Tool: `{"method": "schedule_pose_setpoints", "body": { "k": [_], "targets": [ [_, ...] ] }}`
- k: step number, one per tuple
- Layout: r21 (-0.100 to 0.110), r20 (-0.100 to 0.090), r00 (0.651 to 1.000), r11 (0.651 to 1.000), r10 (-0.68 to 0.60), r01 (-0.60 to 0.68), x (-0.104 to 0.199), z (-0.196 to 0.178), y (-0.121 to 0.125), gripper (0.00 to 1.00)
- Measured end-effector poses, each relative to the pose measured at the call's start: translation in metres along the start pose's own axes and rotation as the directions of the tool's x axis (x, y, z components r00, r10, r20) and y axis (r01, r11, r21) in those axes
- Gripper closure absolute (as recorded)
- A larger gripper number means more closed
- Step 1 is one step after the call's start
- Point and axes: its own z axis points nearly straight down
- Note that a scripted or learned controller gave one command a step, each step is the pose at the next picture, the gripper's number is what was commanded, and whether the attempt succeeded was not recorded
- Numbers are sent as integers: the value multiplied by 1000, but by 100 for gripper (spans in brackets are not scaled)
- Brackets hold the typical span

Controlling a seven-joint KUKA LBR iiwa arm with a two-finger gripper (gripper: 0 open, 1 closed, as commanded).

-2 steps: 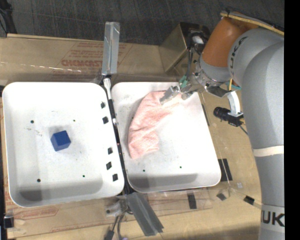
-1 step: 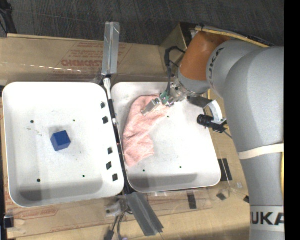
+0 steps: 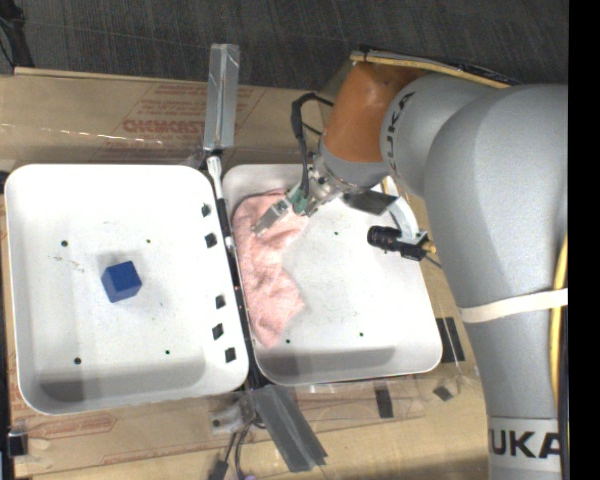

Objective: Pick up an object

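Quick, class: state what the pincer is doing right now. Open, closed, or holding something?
Pincer: down at the top of the pink cloth in the right bin; whether it is open, closed or gripping the cloth cannot be told.

You're looking down on a brown cardboard-covered tabletop (image 3: 130, 113) with red print toward 11 o'clock. Dark grey carpet floor (image 3: 280, 8) runs across 12 o'clock. Light falls evenly.

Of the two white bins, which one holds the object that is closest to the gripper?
The right bin. The pink cloth lies along its left side, and the gripper is right at the cloth's upper end. The left bin holds a blue cube, far from the gripper.
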Motion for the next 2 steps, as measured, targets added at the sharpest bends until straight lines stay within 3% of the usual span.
{"method": "schedule_pose_setpoints", "body": {
  "k": [1, 2],
  "targets": [
    [1, 1, 998, 998, -55, 55, 14, 0, 9, 0],
    [0, 1, 999, 999, -42, 42, 30, 0, -29, 0]
  ]
}}
